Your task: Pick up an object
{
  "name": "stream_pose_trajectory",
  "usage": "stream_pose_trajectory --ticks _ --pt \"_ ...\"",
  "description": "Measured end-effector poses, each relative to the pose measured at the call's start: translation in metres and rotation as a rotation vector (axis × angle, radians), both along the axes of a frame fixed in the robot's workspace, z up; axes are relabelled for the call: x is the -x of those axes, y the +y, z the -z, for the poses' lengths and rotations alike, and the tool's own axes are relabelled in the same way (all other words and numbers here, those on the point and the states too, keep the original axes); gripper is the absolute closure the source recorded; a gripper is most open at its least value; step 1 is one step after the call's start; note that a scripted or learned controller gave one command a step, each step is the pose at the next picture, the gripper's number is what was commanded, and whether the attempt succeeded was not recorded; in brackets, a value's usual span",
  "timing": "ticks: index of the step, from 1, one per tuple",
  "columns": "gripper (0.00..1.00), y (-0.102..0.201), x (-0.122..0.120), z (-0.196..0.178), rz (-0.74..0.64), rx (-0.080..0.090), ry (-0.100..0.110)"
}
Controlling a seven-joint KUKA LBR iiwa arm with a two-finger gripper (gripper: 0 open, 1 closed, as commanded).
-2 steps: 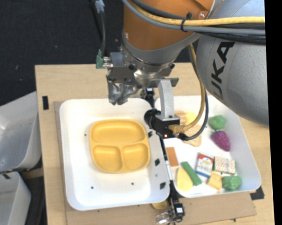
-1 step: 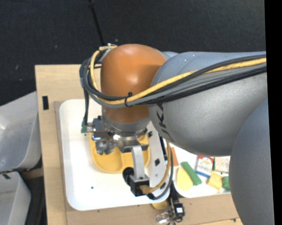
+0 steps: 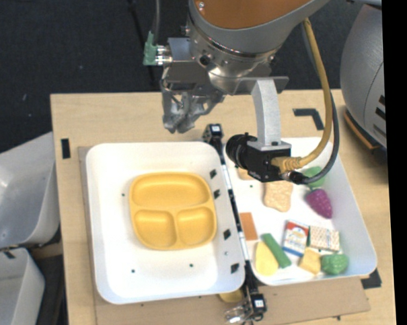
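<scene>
1. Two shallow white bins sit side by side on the worktop (image 3: 66, 110), divider between them, presumably to separate pick stock from drop zone.
2. Left bin (image 3: 107, 264): holds one yellow sectioned tray (image 3: 172, 210), lying flat near centre.
3. Gripper (image 3: 182, 115): at twelve o'clock of the left bin, hanging over its far rim; whether the fingers are open or closed I cannot tell, and nothing is seen between them.
4. Right bin (image 3: 358, 239): candidate objects are clustered from centre to five o'clock, namely a biscuit-coloured piece (image 3: 280, 196), purple grapes (image 3: 320, 202), small cartons (image 3: 295, 236) and a green item (image 3: 334, 263).
5. Judgement: no object secured; pick not yet made.
</scene>
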State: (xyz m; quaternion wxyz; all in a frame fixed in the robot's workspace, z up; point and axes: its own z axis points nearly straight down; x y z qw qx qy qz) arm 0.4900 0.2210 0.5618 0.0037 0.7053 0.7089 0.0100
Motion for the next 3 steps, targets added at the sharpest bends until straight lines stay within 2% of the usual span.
stream_pose_trajectory --ticks 1,2,3 --pt "1.0 0.0 0.001 0.131 0.004 0.016 0.031" --pt "1.0 -0.083 0.002 0.274 0.013 0.017 0.035" --pt "1.0 -0.065 -0.001 0.12 0.001 0.003 0.002"
